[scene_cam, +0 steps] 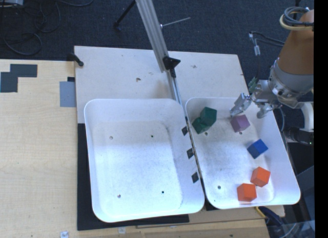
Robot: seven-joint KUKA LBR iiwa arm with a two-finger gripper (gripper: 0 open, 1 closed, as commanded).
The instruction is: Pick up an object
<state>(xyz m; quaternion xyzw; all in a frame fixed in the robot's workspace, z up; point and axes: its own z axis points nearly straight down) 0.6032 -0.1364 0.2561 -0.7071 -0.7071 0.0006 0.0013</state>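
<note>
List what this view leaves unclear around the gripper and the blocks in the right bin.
- Gripper: too small and blurred to tell whether it touches the purple block.
- Arm: upper part cut off by the right edge.
- Green block: exact shape unclear, dark and blurred.

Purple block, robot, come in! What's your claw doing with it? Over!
Gripper open, hovering just above purple block, not holding it. Block lies in right bin. Green block beside it, apart; nothing in the way.
</note>
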